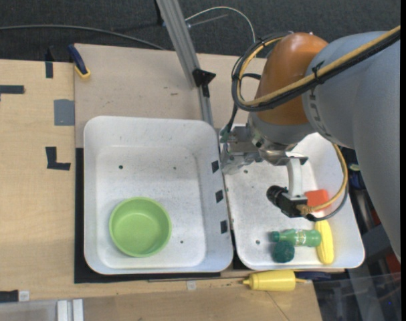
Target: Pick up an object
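Two white bins face you. Left bin (156, 166) sits touching right bin's (253, 212) left wall; green bowl (140, 227) in its near half, well apart from right bin. Gripper (233, 154) over right bin's far left edge; closed or apart, you cannot tell. Yellow bottle (273, 281) lies just outside right bin's near wall. Inside right bin, near end: green bottle (297, 237) lying flat, yellow piece (325, 241) against its right end, orange block (317, 198) just beyond.
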You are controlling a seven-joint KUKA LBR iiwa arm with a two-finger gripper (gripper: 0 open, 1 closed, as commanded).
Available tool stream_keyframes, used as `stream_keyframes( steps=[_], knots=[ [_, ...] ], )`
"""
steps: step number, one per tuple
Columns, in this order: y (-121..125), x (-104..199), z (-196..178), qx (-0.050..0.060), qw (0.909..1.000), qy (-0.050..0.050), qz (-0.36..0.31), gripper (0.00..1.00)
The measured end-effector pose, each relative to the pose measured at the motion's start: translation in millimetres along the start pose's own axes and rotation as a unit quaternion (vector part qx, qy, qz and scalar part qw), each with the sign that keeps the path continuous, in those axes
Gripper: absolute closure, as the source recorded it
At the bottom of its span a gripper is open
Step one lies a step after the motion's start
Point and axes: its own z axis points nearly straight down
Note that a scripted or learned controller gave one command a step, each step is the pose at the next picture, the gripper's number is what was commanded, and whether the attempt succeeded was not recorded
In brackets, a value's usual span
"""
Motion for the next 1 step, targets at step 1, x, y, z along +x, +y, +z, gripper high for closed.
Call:
stream_keyframes(
  steps=[1],
  knots=[
    [-12.5,54.2,-11.3,-0.001,1.0000,0.000,0.000,1.00]
  ],
)
